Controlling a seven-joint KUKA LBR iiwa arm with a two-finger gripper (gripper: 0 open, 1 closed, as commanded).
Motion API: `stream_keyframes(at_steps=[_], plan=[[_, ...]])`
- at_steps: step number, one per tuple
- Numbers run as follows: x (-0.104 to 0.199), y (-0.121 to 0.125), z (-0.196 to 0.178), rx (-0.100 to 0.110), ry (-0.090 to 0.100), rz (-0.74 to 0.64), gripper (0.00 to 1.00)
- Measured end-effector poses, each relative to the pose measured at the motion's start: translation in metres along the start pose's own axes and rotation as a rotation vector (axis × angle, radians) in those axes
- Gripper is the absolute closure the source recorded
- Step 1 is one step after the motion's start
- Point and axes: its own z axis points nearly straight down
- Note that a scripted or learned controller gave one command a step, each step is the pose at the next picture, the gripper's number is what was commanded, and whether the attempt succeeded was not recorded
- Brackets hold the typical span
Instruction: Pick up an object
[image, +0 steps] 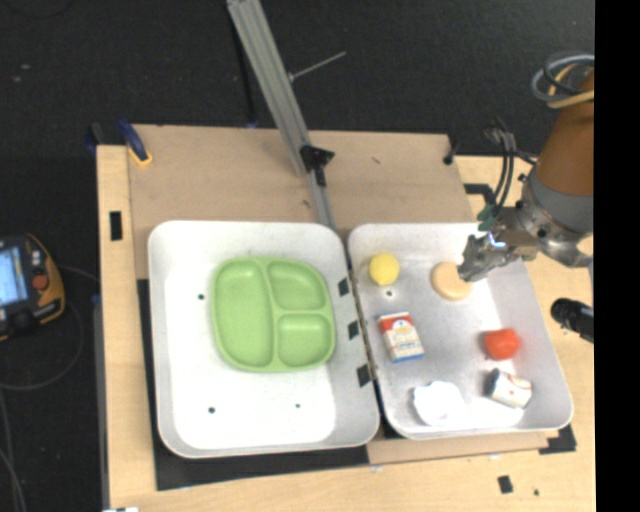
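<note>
Hovering over the right bin (560, 330), my gripper (478, 262) sits just right of a tan round disc (451, 281), perhaps touching; finger state I cannot tell.

Floor: dark, near-black carpet-like surface (150, 60) all round the bench, in dim light.
Worktop: pale tan wooden board (230, 175), roughly square, with small black clips at its edges and a blue-and-yellow clamp (135, 145) at its far left corner.
Under-layer: black mat (260, 465) showing beneath the near edge.
Pole: slanted grey metal rail (275, 85) running from the top down to the worktop's middle, ending in a black bracket (316, 158).
Left edge: orange-and-black handheld device with a lit screen (25, 285), lying on the floor.
Light: even, from above, brightest on the worktop.
</note>
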Motion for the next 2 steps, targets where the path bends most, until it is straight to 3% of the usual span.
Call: stream_keyframes(at_steps=[2], plan=[[0.108,-0.013,0.023,0.007,0.002,-0.003,1.0]])
